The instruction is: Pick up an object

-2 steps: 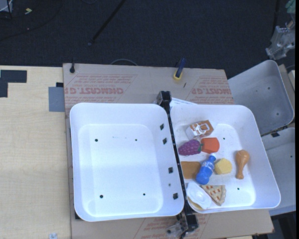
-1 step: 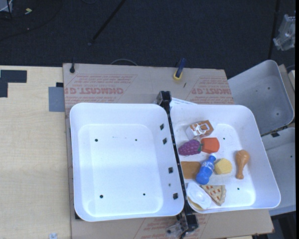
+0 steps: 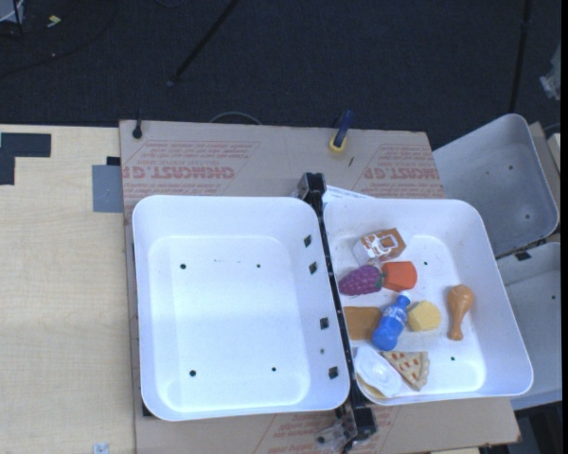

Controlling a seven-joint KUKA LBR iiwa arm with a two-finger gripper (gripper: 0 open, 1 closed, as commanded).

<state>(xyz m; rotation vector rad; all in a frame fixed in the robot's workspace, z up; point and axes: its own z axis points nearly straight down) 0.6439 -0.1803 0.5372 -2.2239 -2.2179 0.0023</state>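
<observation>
Camera view: two white bins sat side by side on the desk (image 3: pixel 47 301). All the pickable stuff was in the right bin (image 3: pixel 492 253), bunched against its 9 o'clock wall next to the divider. The left bin (image 3: pixel 161 225) held nothing to go for.

The cluster in the right bin:
- small printed box (image 3: pixel 382 244) at 12 o'clock of the pile
- purple grapes (image 3: pixel 361 279) touching the red piece (image 3: pixel 399 275)
- brown slab (image 3: pixel 361 322) under or beside the blue bottle (image 3: pixel 391 323), which lay tilted across it
- yellow chunk (image 3: pixel 423 316) just beside the bottle at 3 o'clock
- drumstick (image 3: pixel 459 309) apart from the rest, towards 3 o'clock
- pizza slice (image 3: pixel 409 367) and white cup (image 3: pixel 378 374) at 6 o'clock, touching, tight to the rim

Hand state: can't tell, nothing here let me read how far open it was or whether it carried anything.

Risks as I judged them:
- The pile was packed, so a descent into its middle would likely land a finger on a neighbour and shove things instead of closing round one.
- The bottle was rounded and tilted, so it could roll or squirt out of a pinch.
- The cup and pizza sat against the rim and divider, so a finger could clip the wall.
- The drumstick looked the safest target, being isolated with a narrow shaft.
</observation>
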